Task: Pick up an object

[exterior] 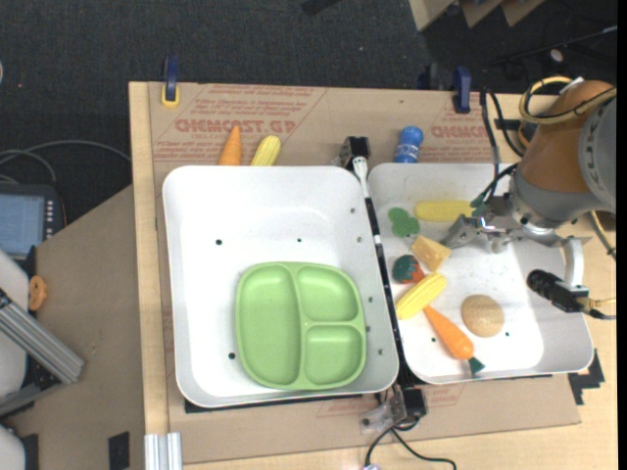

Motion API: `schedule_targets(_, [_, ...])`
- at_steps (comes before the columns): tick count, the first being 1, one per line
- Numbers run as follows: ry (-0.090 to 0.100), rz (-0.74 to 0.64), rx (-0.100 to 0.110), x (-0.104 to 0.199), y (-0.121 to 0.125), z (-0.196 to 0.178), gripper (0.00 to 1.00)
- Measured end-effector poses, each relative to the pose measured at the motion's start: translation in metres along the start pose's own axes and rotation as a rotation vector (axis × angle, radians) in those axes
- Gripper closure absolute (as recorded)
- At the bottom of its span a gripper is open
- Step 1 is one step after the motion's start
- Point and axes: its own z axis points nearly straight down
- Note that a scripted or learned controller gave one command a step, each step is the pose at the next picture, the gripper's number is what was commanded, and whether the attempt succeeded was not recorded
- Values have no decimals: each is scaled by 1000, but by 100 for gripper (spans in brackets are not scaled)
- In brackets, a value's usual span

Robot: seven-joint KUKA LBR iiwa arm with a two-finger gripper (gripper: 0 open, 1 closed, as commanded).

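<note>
Just left of claw [468, 231] — yellow wedge [431, 253], apart.

Grey arm [600, 160] w/ orange band [558, 150]

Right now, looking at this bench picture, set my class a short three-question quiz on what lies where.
1. True or false: the green divided plate lies in the left bin.
2. Which item lies nearest the right bin's front edge? A) carrot B) corn cob C) blue bottle
3. Fill in: the pincer hangs over the ___ bin.

Key: 1 true; 2 A; 3 right.
</note>
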Motion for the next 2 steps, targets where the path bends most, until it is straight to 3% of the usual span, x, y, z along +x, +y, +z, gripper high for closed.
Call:
schedule_targets(1, [1, -16, -18, 79, 78, -51, 0])
schedule_targets(2, [-2, -1, -7, 32, -18, -121, 0])
